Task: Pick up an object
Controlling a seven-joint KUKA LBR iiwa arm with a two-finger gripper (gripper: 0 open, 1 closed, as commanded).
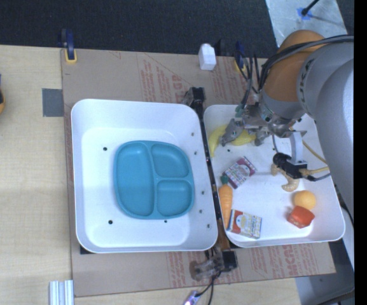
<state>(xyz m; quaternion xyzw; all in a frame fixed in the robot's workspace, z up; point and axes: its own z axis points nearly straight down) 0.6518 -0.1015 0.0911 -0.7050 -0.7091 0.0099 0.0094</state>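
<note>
1. The step in hand looks like the reach-and-descend onto a target. The pincer point(247, 132) hangs low in the right bin point(273, 213), directly over the far end of a yellow banana point(219, 139). Nothing can be seen gripped in it.
2. I cannot tell whether the pincer is wide or narrow. The wrist and its fittings hide that part from this high slant.
3. The likely target is the banana. It lies against the bin wall that adjoins the left bin point(94, 170), and one end runs under the pincer.
4. Other candidates, placed from the banana:
   - a small purple-and-white packet point(238, 171) just nearer the camera;
   - a carrot point(225, 199) further toward the camera, along the same wall;
   - a red-and-white carton point(245, 223) beyond the carrot;
   - an orange fruit point(304, 199) and a red piece point(301, 217), well apart from the banana on its arm side.
5. The blue divided plate point(154, 178) sits alone in the left bin, across the wall from the banana.
6. The next move calls for settling squarely across the banana's narrow width and closing firmly before lifting straight up. The wall beside the banana leaves little room on that side, so a skewed approach could nudge the banana instead of catching it.
</note>
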